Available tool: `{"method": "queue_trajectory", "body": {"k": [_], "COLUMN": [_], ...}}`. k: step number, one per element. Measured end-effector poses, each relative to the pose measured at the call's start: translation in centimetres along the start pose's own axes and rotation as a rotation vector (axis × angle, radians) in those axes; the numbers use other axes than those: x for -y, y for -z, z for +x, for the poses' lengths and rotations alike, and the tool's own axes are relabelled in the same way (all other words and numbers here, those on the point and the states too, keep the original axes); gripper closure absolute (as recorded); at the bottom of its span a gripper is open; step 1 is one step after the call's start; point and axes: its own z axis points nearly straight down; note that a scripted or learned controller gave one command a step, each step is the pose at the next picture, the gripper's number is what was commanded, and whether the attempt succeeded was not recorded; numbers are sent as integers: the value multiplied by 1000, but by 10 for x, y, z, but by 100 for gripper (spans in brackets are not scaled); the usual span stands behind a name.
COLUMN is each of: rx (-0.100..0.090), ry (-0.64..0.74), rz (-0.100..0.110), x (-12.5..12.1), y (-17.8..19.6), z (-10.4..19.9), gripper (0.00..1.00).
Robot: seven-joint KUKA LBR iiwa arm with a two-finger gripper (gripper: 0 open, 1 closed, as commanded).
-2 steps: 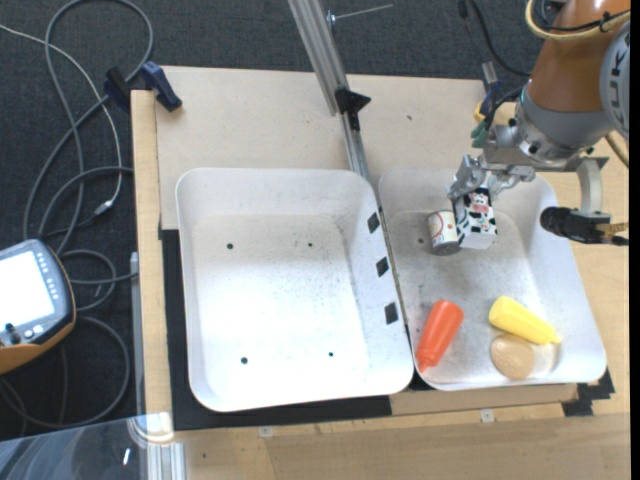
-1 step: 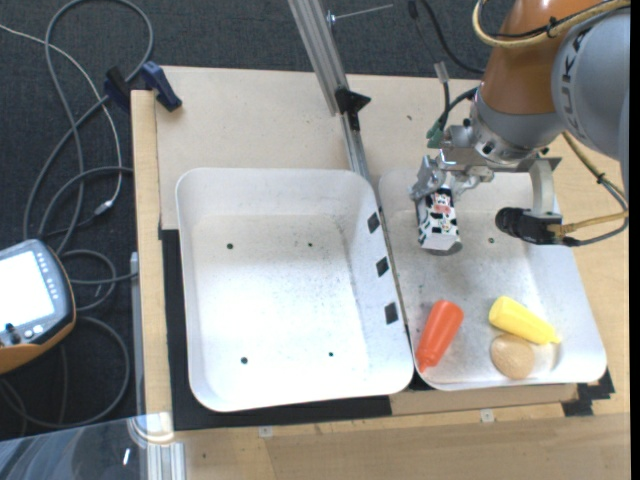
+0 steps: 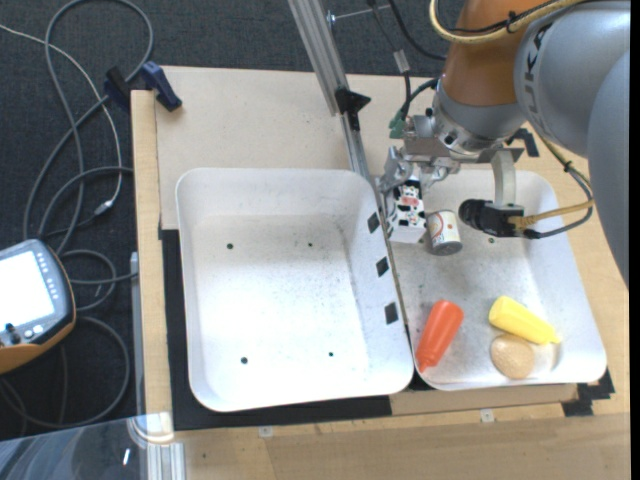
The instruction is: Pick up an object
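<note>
**Arm low over the right bin, claw at the far left corner**

The grey arm comes in from the right and hangs over the right bin. Its claw sits low at that bin's far left corner, close to the wall shared with the left bin. Just under the claw is a small white carton with red and black print; whether the claw grips it cannot be told, as the wrist covers the tips. A slanted metal pole runs down from the top edge to the same corner and crowds the space beside the claw. A black cable part hangs off the arm over the bin's middle.

In the right bin, a small white can with a red band lies on its side just beside the carton. Nearer the front lie an orange carrot, a yellow piece of corn and a tan potato-like lump; the corn and the lump touch, the carrot is a little apart by the shared wall.

On the bench, a blue clamp grips the far left corner. On the floor to the left lie loose cables and a control pad.
</note>
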Motion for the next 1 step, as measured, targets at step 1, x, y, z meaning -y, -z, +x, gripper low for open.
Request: {"method": "queue_trajectory", "body": {"k": [1], "rx": [1], "ry": [-1], "rz": [2], "x": [-3], "y": [-7], "z": [48], "gripper": [100]}}
